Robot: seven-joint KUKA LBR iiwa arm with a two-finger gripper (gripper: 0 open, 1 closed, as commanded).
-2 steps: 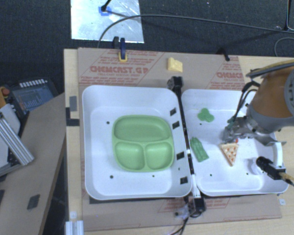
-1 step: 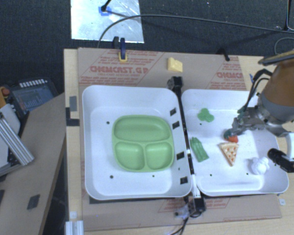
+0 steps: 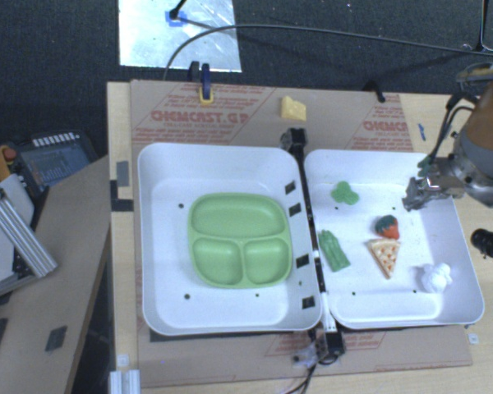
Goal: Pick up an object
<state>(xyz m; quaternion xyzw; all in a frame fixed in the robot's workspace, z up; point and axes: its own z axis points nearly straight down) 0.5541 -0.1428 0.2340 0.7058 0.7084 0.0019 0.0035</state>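
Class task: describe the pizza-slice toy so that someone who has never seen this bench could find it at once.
Start at the right bin, the one without the green plate. Near its middle lies the pizza slice, just below a red and green toy. It alone is a tan triangle with red dots.
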